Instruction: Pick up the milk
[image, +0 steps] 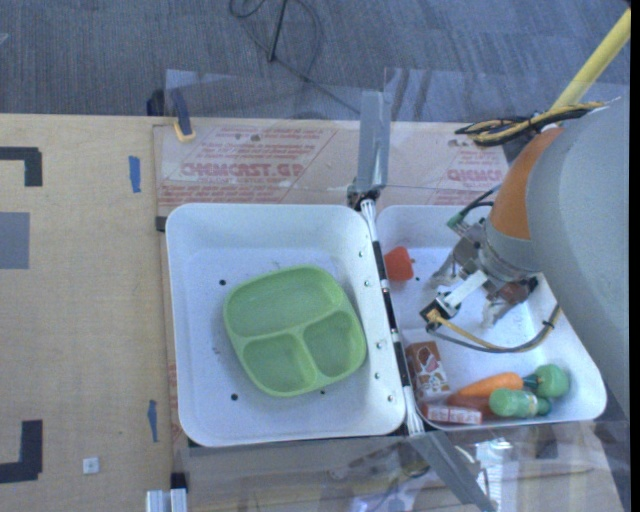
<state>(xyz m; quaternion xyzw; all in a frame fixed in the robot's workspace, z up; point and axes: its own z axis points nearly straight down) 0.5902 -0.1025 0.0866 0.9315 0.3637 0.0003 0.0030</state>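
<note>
The gripper (470, 300) hangs low in the right bin (590, 400); whether its fingers are apart, I can't tell. The milk (427, 368) carton lies just below-left of it, apparently untouched.

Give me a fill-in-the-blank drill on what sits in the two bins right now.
1. The green divided plate lies in the ____ bin.
2. The milk carton lies against the ____ wall of the right bin.
3. The carrot is ____ in colour.
4. The gripper hovers over the ____ bin.

Missing words: left; left; orange; right
</note>
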